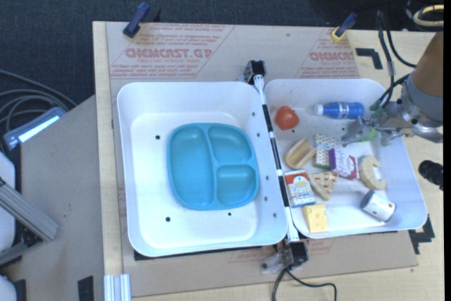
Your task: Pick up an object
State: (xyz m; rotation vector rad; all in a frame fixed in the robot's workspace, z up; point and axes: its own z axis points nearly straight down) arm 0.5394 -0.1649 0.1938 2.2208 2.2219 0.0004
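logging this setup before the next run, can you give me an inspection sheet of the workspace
surface: bench bears left bin and right bin
job's things: blue bottle, red ball, yellow block, white cup in right bin
clutter: blue divided plate in left bin
grippers: hand low over right bin, beside the bottle
cables: coils at left; lead at front edge
surroundings: clamps at back

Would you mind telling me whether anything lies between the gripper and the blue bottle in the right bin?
Nothing visible does. The gripper hangs over the right bin, just below the blue bottle, with bare white floor between them. The nearest other thing, a patterned packet, lies on the gripper's far side from the bottle.
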